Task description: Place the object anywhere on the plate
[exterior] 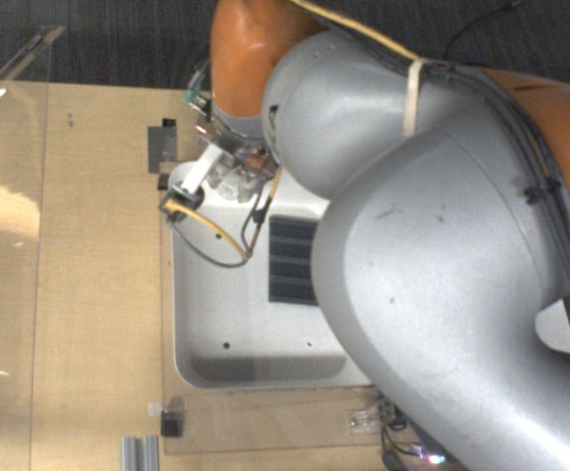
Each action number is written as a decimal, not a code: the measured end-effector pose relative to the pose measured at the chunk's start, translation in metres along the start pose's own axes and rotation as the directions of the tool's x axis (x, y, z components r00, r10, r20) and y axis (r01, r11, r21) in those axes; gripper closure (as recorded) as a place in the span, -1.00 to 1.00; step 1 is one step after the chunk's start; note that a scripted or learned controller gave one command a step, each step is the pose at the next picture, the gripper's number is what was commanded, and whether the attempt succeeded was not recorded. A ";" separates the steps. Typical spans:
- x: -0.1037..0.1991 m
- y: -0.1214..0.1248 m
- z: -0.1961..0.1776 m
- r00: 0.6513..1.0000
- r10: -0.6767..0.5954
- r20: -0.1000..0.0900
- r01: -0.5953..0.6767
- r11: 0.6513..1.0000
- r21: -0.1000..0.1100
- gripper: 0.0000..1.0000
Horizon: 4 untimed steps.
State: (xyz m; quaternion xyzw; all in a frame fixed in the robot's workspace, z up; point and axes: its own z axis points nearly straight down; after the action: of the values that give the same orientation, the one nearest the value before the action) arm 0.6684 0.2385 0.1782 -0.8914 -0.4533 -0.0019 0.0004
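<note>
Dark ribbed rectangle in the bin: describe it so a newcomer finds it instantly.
Start at the white bin under the big grey arm. On its floor, beside the arm's edge, lies a dark rectangle. Horizontal slats set it apart from the plain white floor.

Slatted block [291, 260] in bin [245, 361] ctr; arm [441, 263] overhangs bin's R side.

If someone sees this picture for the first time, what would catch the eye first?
The big grey arm catches the eye first; it covers the right half of the view, with its orange band at the top centre. Under it lies a white bin, and a dark ribbed rectangle lies on the bin floor next to the arm. The pale wooden bench spreads to the left.
</note>
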 end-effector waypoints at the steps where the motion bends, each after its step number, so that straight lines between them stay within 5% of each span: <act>1: 0.002 -0.001 -0.011 1.000 -0.009 -0.003 0.009 1.000 -0.002 1.00; 2: -0.034 -0.041 0.073 0.897 -0.441 0.001 0.441 0.897 0.003 1.00; 3: -0.090 -0.116 0.077 0.744 -0.669 0.000 0.669 0.744 0.003 1.00; 4: -0.106 -0.133 0.085 0.532 -0.847 0.002 0.846 0.532 -0.022 1.00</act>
State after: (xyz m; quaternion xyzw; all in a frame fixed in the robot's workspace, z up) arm 0.4987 0.2316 0.0931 -0.5609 -0.8278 -0.0106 -0.0076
